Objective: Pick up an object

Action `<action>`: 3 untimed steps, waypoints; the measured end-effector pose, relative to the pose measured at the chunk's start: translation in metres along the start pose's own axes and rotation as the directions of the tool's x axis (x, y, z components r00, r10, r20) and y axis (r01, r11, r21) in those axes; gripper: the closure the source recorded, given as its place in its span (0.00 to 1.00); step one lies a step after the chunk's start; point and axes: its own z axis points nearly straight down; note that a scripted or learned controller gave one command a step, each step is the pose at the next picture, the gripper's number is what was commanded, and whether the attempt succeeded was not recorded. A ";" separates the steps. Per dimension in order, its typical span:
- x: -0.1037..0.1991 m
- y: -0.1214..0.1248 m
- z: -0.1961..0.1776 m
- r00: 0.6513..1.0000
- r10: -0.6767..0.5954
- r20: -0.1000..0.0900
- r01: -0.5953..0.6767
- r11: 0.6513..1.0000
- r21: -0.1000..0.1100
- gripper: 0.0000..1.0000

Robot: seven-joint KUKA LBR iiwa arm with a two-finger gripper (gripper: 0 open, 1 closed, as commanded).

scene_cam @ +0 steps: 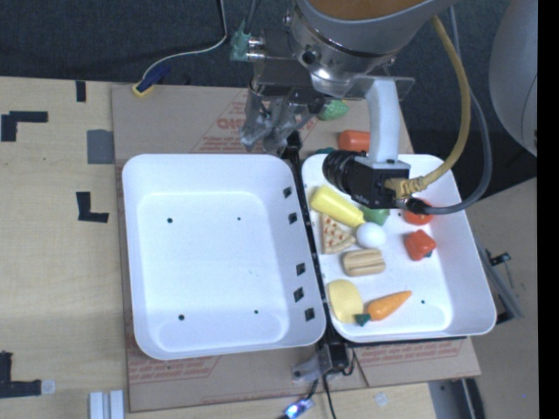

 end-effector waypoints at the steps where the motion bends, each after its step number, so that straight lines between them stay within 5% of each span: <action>1: -0.086 0.000 0.006 1.000 0.007 0.005 -0.007 1.000 0.011 1.00; 2: -0.082 0.000 0.006 1.000 0.000 0.004 0.000 1.000 0.011 0.00; 3: -0.081 0.000 -0.004 1.000 -0.001 0.005 0.001 1.000 0.011 1.00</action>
